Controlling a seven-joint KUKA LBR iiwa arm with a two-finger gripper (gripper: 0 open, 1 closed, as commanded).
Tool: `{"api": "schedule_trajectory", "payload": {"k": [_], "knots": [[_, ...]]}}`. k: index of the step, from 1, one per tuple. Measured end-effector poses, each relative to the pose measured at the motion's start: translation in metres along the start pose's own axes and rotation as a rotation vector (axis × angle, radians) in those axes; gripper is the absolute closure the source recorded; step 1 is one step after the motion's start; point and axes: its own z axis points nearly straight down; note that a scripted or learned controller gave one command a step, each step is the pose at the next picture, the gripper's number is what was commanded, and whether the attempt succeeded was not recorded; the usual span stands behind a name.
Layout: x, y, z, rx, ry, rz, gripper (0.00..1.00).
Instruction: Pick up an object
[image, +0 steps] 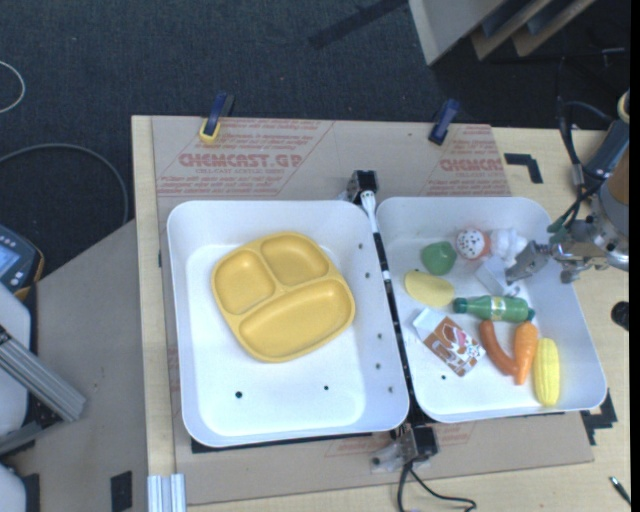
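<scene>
I see dark carpet around the cardboard-topped bench (300, 160); yellow tray (283, 295) left, toys right; gripper (530, 262) spread, empty.

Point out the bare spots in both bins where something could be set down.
The left bin has bare floor in front of the yellow divided plate, toward its near wall, and a strip to the plate's left. The right bin is crowded: green bottle, carrot, corn and packet. Its near-left corner is bare.
</scene>
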Motion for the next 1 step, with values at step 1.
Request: {"api": "schedule_trajectory", "payload": {"k": [1], "knots": [[0.0426,-0.0655,0.0519,0.010,0.006,0.001,0.00]]}}
